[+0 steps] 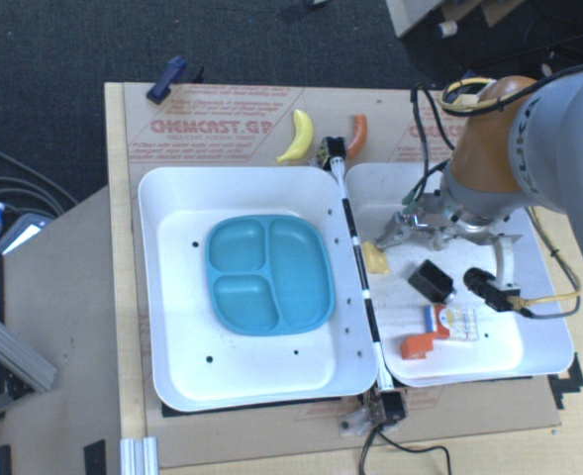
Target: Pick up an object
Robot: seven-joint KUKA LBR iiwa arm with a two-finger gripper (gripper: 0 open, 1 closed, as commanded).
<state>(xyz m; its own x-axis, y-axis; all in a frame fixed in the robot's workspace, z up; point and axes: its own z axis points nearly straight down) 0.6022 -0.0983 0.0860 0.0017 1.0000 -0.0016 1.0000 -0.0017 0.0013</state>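
Bench [222,117]: brown board printed "CHEMCAST GP" in red, repeated; dark carpet around it, cables at the left.

Two white bins sit side by side. Left bin [172,364]: one blue three-compartment plate [269,272], central. Right bin [543,349]: one pale yellow piece [374,258] at its left wall; one black block [431,280] near the middle; one orange piece [419,345] and one small printed packet [457,324], text unreadable, toward its near edge.

On the board behind the bins: one yellow banana [297,136], one orange curved item [356,136] beside it. One blue object [166,80] at the board's far left corner.

Arm over the right bin's far half. Gripper [410,223] low, between the pale yellow piece and the black block, touching neither as far as I see. Cannot tell finger spread; nothing visibly held.
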